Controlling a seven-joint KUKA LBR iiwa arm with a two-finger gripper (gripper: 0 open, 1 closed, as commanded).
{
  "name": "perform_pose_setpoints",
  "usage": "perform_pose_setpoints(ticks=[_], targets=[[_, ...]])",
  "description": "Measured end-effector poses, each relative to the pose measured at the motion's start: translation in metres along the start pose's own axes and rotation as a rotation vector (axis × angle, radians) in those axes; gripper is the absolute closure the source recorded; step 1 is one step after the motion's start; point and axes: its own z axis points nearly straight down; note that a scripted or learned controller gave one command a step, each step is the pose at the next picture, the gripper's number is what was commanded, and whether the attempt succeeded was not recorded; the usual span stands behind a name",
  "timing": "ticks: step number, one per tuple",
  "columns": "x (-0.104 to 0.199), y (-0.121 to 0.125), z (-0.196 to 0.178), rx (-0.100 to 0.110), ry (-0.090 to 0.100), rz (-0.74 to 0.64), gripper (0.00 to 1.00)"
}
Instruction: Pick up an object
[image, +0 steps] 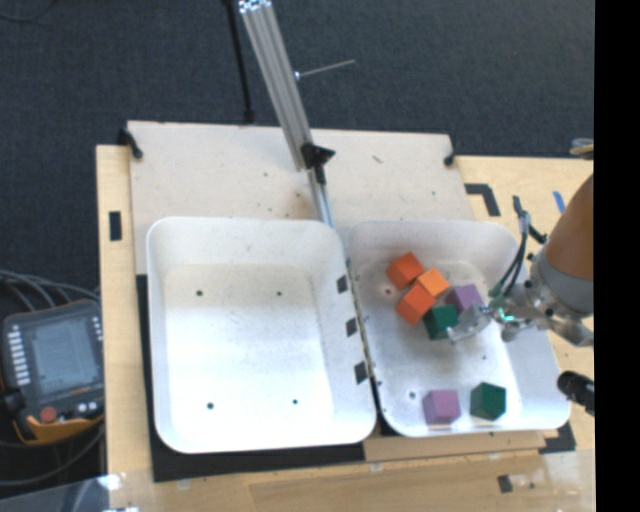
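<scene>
Item 1, nearest edge of right bin (520, 425): purple cube (441, 405) and dark green cube (488, 400), just beside each other, apart from the rest; loose, not piled, so prob. easy picks, but not where I am aimed.

Item 2, my claw (470, 325): reaches in from the right, low over the right bin, tip at the near edge of the cluster, by the green cube (439, 321) and touching or nearly so; how far the claw is open I cannot tell, tip too small and blurred; nothing seen held, so no grasp claimed. Judgement: approach step w/ the pick not yet done; green cube looks the likely target as it sits on the cluster's outer, near side, w/ open floor in front.

Item 3, cluster, mid right bin: green cube; light purple cube (465, 297) just beside it; orange cubes (417, 287) behind, three or so, touching each other. Packed tight, so a closing claw may nudge neighbours or slip off; risk noted.

Item 4, left bin (160, 330): white, shallow, scuffed w/ dark specks; sits side by side w/ right bin, rims touching.

Item 5, desk (115, 300): pale wood, w/ a lighter board under the bins' far side; black corner clips.

Item 6, far: metal pole (280, 85) rising at a slant from behind the bins; dark carpet (100, 70); handheld controller (55, 365) at left, off the desk.
</scene>
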Motion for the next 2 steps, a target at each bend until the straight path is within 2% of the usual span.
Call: perform_pose_setpoints(ticks=[2], targets=[[-0.005, 0.010, 0.099, 0.006, 0.000, 0.002, 0.00]])
